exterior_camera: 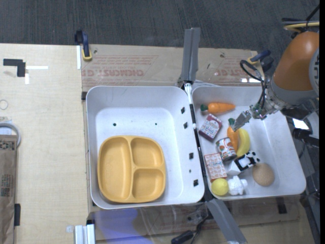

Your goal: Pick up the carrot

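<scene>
Spotting just one carrot [221, 107] here, lying flat near the far left corner of the right bin [297, 156], pointy end toward the arm and touching nothing else. Seeing the gripper [239, 120] hanging just beside it on the near right, over the clutter rather than on the carrot, with nothing visibly held. Honestly can't tell from this angle whether spread or closed. Counting the rest of that bin: one maroon packet [209, 127] right below the carrot, one banana [244, 141] with one orange piece [231, 135] pressed against its left side, one small can [226, 149], one red and white carton [215, 166], one black and white toy [247, 161], one lemon [220, 186], one white lump [236, 185] next to the lemon, and one tan ball [263, 175] at the near right. Over in the left bin [96, 111], only one yellow plate [132, 168] with three compartments, sitting toward the near left. Two bins total, side by side on printed cardboard [137, 65] over a pale wooden bench [40, 136], with dark carpet [127, 9] beyond.
</scene>
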{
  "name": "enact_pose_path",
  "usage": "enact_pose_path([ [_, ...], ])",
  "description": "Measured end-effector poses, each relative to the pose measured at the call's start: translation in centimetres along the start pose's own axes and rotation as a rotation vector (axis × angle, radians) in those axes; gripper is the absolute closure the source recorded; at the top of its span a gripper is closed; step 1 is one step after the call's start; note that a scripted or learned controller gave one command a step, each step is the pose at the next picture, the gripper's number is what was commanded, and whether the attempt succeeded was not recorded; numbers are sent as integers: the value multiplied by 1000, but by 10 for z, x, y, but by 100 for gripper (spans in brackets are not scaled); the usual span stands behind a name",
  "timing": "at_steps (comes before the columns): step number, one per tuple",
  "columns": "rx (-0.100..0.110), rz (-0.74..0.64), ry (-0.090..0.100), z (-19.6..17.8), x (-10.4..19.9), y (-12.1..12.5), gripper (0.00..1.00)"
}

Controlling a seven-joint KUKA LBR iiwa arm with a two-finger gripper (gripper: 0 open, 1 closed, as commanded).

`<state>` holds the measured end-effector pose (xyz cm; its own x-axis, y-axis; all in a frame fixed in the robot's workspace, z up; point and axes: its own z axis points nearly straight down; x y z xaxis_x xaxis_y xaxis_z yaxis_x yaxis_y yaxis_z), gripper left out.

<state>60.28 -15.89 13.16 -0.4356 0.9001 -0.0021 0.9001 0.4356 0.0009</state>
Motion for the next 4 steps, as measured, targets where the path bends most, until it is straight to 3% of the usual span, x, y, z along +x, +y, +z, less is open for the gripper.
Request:
enact_pose_path([
  [1, 1, -104, 3, -1, 33, -19, 0],
  [2, -1, -260, 1, -6, 26, 5, 0],
  [3, 0, 3, 1, -38, 36, -4, 0],
  [4, 1, -35, 1, -8, 17, 27, 0],
])
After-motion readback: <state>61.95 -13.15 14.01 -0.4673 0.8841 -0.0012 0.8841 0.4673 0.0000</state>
